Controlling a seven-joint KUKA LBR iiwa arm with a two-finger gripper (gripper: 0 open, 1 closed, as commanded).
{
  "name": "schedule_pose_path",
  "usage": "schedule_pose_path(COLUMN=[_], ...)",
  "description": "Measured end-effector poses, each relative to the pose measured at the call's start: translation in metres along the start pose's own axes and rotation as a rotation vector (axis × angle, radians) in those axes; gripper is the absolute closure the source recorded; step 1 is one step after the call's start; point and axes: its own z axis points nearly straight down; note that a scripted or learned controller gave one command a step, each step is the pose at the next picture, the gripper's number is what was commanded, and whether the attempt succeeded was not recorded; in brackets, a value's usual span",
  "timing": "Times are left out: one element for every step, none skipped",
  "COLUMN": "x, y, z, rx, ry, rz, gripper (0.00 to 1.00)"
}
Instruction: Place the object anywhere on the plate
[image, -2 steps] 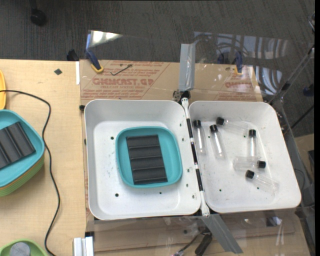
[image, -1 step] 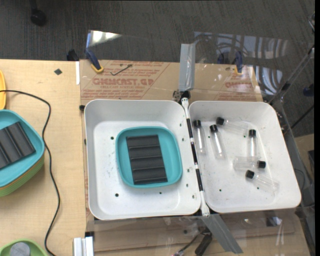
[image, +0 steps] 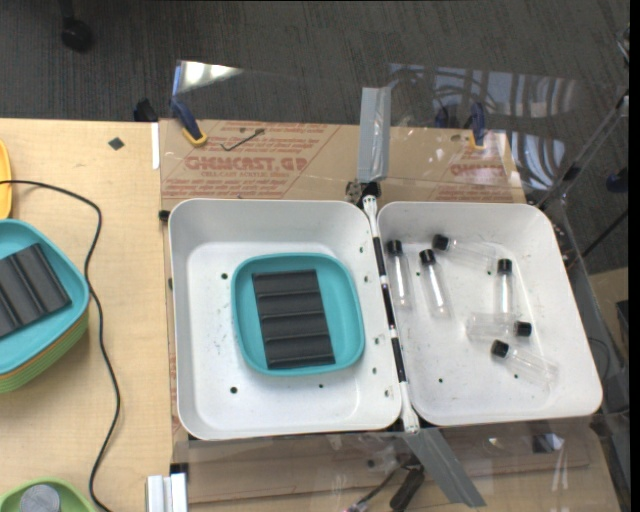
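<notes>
A teal plate (image: 347, 310) with a dark ribbed insert (image: 293, 318) lies in the left white bin (image: 200, 330). Several clear tubes with black caps lie scattered in the right white bin (image: 560, 390): one (image: 434, 283) near the bin's left side, one (image: 396, 272) along the divider, one (image: 504, 288) upright in the picture toward the right, and one (image: 520, 362) low at the right.
A stack of teal and green plates (image: 30, 300) sits on the wooden bench at the left edge, with a black cable (image: 100, 330) curving past it. Cardboard (image: 260, 160) and clear plastic sheets (image: 470, 100) stand behind the bins.
</notes>
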Motion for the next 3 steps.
schedule_pose_path(x=[0.0000, 0.0000, 0.0000], y=[0.0000, 0.0000, 0.0000], z=[0.0000, 0.0000, 0.0000], rx=[0.000, 0.000, 0.000], ry=[0.000, 0.000, 0.000], rz=[0.000, 0.000, 0.000], gripper=[0.00, 0.00, 0.00])
